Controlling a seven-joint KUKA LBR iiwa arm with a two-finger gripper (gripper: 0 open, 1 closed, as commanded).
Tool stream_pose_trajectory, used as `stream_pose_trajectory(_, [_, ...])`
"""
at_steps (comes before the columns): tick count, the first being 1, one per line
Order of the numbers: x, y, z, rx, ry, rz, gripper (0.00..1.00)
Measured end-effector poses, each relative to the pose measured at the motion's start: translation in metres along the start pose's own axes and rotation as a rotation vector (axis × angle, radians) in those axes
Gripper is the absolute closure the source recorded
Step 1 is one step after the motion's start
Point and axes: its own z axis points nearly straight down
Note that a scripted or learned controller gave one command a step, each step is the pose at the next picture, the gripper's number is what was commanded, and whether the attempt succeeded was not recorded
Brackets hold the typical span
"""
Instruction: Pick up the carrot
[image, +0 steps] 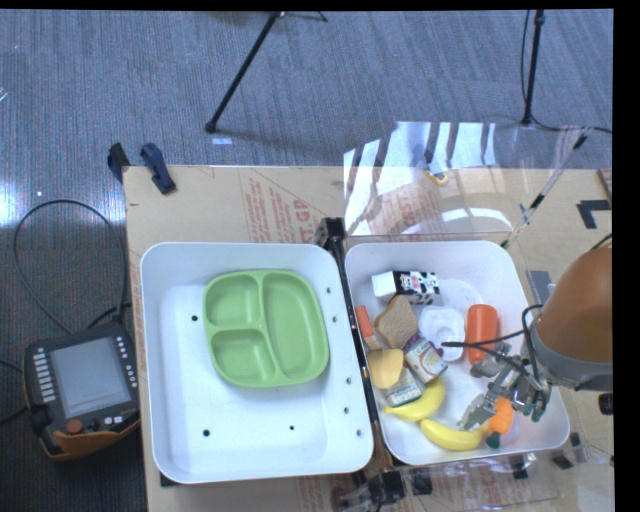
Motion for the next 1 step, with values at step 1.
stream_pose_trajectory(1, [0.0005, 0.0003, -0.0091, -0.003, 0.003, 0.009, 1.00])
